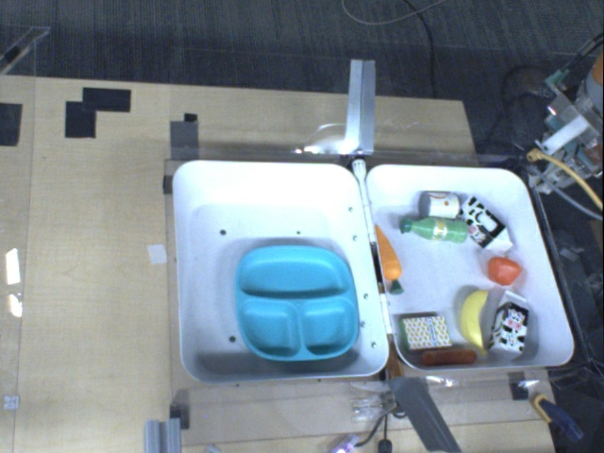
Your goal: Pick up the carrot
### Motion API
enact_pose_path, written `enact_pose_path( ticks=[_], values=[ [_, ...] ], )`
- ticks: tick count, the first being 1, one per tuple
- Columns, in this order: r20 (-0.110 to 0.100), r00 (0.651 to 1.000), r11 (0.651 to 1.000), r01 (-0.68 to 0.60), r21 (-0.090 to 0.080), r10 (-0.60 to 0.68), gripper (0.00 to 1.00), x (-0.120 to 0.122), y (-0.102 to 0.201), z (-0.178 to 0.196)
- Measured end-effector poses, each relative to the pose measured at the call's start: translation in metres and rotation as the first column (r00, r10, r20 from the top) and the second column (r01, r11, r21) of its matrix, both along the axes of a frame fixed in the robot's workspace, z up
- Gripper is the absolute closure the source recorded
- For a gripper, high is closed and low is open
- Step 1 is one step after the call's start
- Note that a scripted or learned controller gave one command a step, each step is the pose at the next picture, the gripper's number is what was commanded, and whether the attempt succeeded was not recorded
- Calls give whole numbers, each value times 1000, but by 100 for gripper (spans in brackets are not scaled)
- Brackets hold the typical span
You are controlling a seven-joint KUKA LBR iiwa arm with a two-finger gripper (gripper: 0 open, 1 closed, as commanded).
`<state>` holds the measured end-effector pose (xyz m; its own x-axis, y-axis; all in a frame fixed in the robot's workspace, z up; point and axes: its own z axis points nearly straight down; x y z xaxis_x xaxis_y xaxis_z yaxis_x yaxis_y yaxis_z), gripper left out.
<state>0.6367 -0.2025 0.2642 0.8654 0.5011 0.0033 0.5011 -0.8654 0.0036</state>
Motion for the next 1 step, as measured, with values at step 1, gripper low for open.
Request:
enact_pose_path(
  ticks=[1],
  values=[
    [3, 996, 996, 91, 1, -91, 100, 24, 0, 85]
  ],
)
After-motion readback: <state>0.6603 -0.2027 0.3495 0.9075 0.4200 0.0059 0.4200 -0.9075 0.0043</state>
